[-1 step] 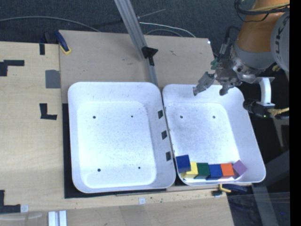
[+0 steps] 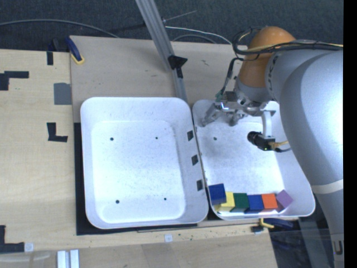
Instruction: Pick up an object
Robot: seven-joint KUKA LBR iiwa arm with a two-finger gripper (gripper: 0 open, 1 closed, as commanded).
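A row of small blocks lies along the near edge of the right bin (image 2: 245,161): a blue cube (image 2: 216,192), a yellow one (image 2: 226,202), a green one (image 2: 241,200), another blue (image 2: 255,203), an orange one (image 2: 269,201) and a purple one (image 2: 284,198). My gripper (image 2: 220,118) hangs over the bin's far left corner, well away from the blocks. Its two metal fingers stand apart, open, with nothing between them.
The left bin (image 2: 134,161) sits beside the right one, joined by black clips (image 2: 194,159). A slanted metal pole (image 2: 159,32) rises behind the bins. The arm's grey body (image 2: 312,110) covers the right bin's right side. Clamps sit at the bench corners (image 2: 75,49).
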